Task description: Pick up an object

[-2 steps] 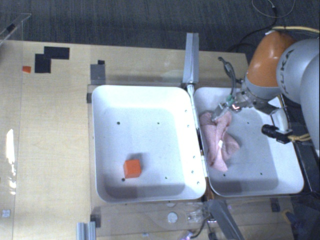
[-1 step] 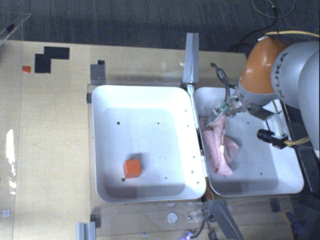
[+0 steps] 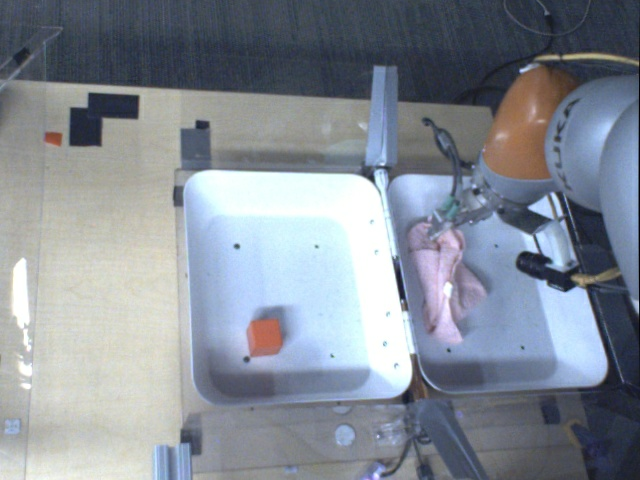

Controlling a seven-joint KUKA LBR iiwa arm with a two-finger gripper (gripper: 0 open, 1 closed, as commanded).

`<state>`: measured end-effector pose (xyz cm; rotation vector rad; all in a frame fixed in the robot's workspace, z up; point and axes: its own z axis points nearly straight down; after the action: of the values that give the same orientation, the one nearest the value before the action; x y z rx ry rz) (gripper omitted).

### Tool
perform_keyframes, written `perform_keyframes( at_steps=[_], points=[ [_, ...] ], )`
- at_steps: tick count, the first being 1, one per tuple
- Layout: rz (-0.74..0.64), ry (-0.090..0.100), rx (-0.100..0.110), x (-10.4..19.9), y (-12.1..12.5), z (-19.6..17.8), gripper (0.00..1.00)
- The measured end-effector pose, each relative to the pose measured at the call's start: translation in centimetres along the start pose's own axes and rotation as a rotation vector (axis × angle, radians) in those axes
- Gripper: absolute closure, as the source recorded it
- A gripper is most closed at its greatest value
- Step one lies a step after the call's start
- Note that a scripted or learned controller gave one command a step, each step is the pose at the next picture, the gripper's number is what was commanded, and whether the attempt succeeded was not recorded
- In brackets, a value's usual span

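That pink cloth lying rumpled in the right bin, near its left wall, looks light, limp and easy to pinch at its bunched upper end, where the jaws of the gripper sit, though I cannot tell their spread.

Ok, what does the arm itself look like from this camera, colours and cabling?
The arm is glossy grey with a rounded orange band above the wrist. The gripper is small, dark metal with a greenish touch. Yellowish cables and black ones run alongside it.
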<state>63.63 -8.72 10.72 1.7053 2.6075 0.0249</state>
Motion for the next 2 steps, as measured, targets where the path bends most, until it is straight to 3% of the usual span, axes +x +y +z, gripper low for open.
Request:
perform_keyframes(
  at_steps=[1,2],
  points=[
    [0.193,0.006,0.018,2.7,3.28,-10.46,1.0],
    [0.193,0.006,0.018,2.69,3.28,-10.47,0.0]
  ],
)
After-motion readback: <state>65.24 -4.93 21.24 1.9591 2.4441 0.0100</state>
